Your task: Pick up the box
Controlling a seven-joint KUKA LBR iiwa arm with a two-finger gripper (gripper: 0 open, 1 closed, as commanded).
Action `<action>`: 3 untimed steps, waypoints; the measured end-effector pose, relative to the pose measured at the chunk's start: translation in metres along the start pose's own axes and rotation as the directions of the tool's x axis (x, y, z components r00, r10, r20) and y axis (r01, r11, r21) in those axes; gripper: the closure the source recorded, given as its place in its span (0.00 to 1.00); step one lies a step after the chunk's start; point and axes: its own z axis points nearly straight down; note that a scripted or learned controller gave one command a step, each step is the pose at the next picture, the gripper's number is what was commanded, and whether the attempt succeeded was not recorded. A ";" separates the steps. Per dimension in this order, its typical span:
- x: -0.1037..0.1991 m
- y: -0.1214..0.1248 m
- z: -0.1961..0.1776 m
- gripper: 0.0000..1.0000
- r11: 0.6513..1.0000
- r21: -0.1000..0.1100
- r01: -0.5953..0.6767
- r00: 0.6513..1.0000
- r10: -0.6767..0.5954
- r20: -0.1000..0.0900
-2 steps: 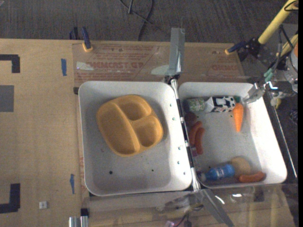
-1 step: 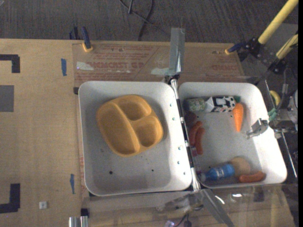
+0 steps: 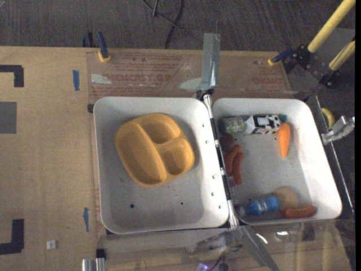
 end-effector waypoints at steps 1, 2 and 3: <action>0.000 0.001 -0.011 1.00 1.000 -0.004 0.000 1.000 0.000 0.002; 0.000 0.001 -0.011 0.00 1.000 -0.004 0.000 1.000 0.000 0.002; -0.015 -0.015 0.122 0.00 0.990 0.000 0.140 0.990 -0.140 -0.002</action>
